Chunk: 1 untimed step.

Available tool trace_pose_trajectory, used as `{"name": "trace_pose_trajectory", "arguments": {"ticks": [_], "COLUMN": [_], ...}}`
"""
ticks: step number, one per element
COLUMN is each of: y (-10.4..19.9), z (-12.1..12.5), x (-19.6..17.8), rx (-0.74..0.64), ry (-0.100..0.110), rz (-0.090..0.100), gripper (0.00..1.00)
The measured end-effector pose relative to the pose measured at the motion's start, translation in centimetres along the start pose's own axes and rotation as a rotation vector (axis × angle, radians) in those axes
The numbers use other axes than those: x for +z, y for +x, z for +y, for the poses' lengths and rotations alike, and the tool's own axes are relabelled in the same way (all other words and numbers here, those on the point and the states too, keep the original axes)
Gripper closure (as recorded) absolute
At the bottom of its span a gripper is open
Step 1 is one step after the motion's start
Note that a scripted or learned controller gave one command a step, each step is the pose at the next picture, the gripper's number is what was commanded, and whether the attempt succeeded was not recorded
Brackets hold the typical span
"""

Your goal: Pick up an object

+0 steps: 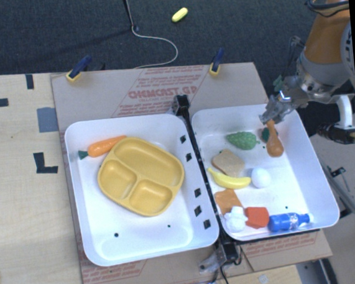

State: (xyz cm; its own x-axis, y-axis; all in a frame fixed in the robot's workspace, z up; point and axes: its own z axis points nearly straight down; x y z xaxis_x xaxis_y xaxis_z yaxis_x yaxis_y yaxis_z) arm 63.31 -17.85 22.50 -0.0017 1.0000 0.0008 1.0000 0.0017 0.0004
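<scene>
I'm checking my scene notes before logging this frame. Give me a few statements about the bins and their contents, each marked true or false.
1. The yellow sectioned plastic tray lies in the left white bin. True.
2. The orange toy carrot lies in the right white bin. False: it lies in the left bin, beside the tray.
3. The yellow toy banana lies in the right bin. True.
4. The blue plastic bottle stands upright. False: it lies on its side near the right bin's front edge.
5. A small yellow object lies on the dark floor beyond the bench. True.
</scene>
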Motion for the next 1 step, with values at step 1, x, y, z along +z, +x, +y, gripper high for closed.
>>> {"name": "trace_pose_trajectory", "arguments": {"ticks": [1], "y": [5.21], "z": [-1.43], "x": [-0.87], "rx": [-0.004], "ry": [0.001], "rz": [0.001], "gripper": [1.00]}}
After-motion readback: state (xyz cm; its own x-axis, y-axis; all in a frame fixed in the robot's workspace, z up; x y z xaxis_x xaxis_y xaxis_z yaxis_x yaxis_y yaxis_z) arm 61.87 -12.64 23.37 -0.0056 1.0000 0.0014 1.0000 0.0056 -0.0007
